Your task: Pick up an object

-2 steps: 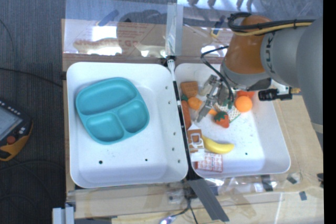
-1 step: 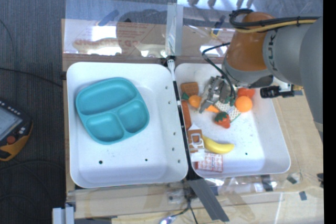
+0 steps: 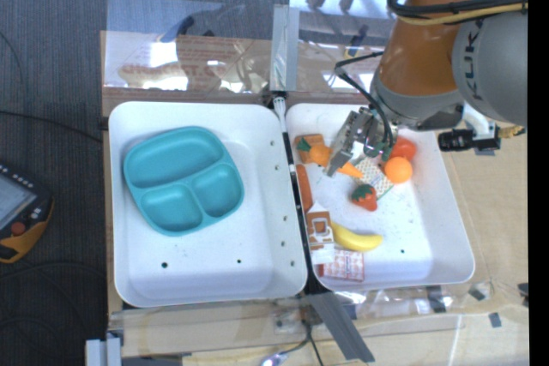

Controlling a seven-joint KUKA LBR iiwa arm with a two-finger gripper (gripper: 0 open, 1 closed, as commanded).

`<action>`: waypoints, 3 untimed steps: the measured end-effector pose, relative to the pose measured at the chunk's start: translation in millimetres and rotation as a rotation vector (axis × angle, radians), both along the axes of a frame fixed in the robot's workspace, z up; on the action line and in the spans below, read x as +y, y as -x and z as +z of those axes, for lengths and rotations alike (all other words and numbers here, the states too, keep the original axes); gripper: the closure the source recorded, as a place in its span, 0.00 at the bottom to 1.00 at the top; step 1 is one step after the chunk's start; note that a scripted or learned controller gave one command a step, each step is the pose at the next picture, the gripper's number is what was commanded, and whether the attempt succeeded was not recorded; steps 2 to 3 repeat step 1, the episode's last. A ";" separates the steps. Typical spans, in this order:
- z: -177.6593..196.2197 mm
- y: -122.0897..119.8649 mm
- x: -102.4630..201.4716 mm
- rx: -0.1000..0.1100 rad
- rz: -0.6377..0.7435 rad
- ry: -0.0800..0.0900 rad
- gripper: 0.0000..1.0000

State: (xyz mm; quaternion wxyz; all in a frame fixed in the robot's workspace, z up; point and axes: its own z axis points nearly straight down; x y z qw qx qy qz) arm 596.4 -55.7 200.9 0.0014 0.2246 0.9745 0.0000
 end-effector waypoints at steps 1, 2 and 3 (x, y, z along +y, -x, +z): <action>-5.3 -5.0 84.4 0.003 -0.080 -0.001 1.00; -5.3 -5.0 84.4 0.003 -0.080 -0.001 1.00; -5.3 -5.0 84.4 0.003 -0.080 -0.001 1.00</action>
